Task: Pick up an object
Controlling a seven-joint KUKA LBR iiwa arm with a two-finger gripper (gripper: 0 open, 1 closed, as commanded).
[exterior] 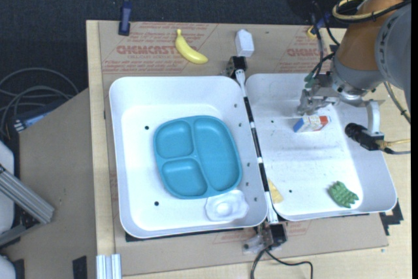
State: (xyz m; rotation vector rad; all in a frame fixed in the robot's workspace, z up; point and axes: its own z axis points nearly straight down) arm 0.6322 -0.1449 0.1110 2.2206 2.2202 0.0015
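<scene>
my arm: grey, with an orange band above the wrist [362, 36], reaching in from the right over the right-hand shallow white bin [372, 166].
my gripper [312, 104]: low in the upper part of the right bin, pointing down, directly above a small red, white and blue box.
my jaws: how far apart they stand cannot be told from this angle; nothing is seen between them.
small red, white and blue box [311, 123]: lying flat on the right bin's floor, just beneath my gripper, near the bin's upper middle; whether i touch it i cannot tell.
green knobbly toy [342, 194]: resting in the right bin's lower right corner, well apart from the box.
small orange scrap [275, 193]: against the right bin's left wall, near its lower edge.
left-hand shallow white bin [130, 140]: beside the right one, their walls touching along the middle.
blue plastic divided plate with three compartments [196, 155]: flat in the middle of the left bin.
white rounded lid-like piece [225, 207]: at the left bin's lower edge, just beside the plate's lower right corner.
yellow toy banana [188, 49]: on the brown cardboard bench top [104, 88], above the left bin, outside both bins.
small white block [244, 42]: on the bench top, above the seam between the bins.
dark blue clip [125, 16]: at the bench's upper left edge.
</scene>
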